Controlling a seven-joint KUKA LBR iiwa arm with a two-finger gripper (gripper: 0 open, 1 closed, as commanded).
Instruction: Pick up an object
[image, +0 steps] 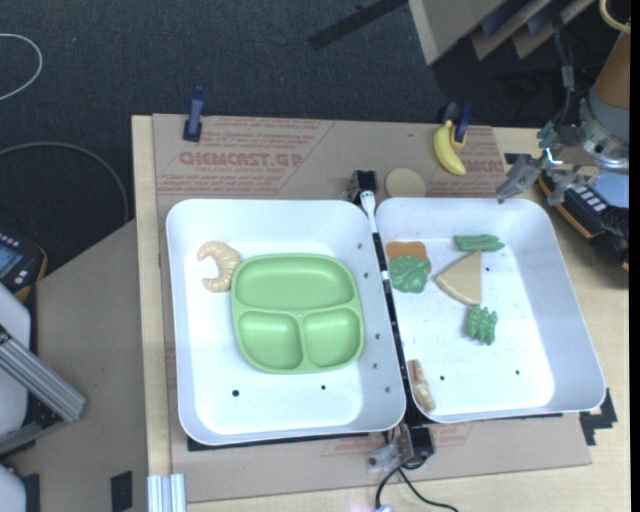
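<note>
I see the claw (527, 180) at the far right, up past the back rim of the right bin (560, 330), hanging over the bench (620, 300) edge, not over any item. I can't tell from this angle how the claw is set, too small and cluttered up there. Nothing sits in it that I can make out.

Right bin contents: a tan wedge (462, 279) near the middle, an orange block (405, 250) at the back left touching a green leafy piece (408, 272) just in front of it, a long green piece (477, 242) near the back, a small green floret (482, 324) in front of the wedge, and a tan pastry piece (421, 385) against the front left wall. All lie flat on the bin floor, well apart from the claw.

Left bin (200, 300): a green divided tray (297, 311) sits in the centre, three compartments, with a croissant (219, 264) just beside its back left corner, touching or nearly so.

Outside the bins, on the cardboard sheet (250, 150) behind them: a banana (449, 150) and a round tan disc (405, 183) just behind the right bin's back left corner. Two blue clamps (194, 114) hold the sheet's back edge.
</note>
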